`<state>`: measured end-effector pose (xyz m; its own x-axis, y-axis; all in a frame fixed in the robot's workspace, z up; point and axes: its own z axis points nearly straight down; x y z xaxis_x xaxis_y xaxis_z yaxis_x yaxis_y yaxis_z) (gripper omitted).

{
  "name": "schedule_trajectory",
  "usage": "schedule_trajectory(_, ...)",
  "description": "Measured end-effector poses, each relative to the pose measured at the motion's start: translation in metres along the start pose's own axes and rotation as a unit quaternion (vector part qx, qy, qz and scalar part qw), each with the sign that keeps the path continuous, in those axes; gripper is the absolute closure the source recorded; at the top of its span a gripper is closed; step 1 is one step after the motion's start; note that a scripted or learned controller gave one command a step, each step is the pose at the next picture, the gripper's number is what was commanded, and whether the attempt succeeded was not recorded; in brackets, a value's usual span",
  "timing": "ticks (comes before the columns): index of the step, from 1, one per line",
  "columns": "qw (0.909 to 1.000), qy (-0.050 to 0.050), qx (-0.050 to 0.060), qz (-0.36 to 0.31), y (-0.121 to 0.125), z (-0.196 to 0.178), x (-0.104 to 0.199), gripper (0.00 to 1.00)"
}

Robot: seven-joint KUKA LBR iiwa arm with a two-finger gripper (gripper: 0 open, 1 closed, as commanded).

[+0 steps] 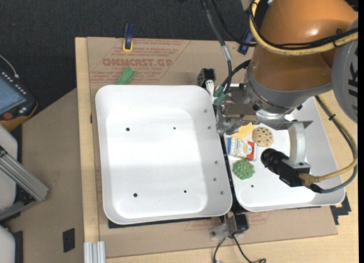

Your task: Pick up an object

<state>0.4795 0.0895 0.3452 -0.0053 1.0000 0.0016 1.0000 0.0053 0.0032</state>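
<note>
- We see the arm (290,69) reaching in from the view's right, its orange band (307,12) high above the right bin (267,195) and the wrist pointing down.
- The jaws sit low at that bin's left wall, next to the seam between the two bins; we cannot tell how wide they stand or whether they hold anything.
- Just beside the jaws, toward the view's right, lie a yellow piece (245,131) and a speckled cookie (262,136).
- A small white box (241,147) with blue and red print lies just below the yellow piece, and a green ball (243,169) lies nearer the front.
- The left bin (153,154) lies across the seam from the jaws.
- Both bins rest on a table (142,57) covered with brown cardboard, with a green strip (125,75) and a blue clamp (128,37) at its far edge, well apart from the jaws.
- Dark carpet (57,6) surrounds the table.
</note>
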Motion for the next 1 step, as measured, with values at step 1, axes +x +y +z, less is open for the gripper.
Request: schedule_trajectory(1,1.0000,-0.001,0.004,0.004,-0.0007,0.0299,-0.0160,1.00)
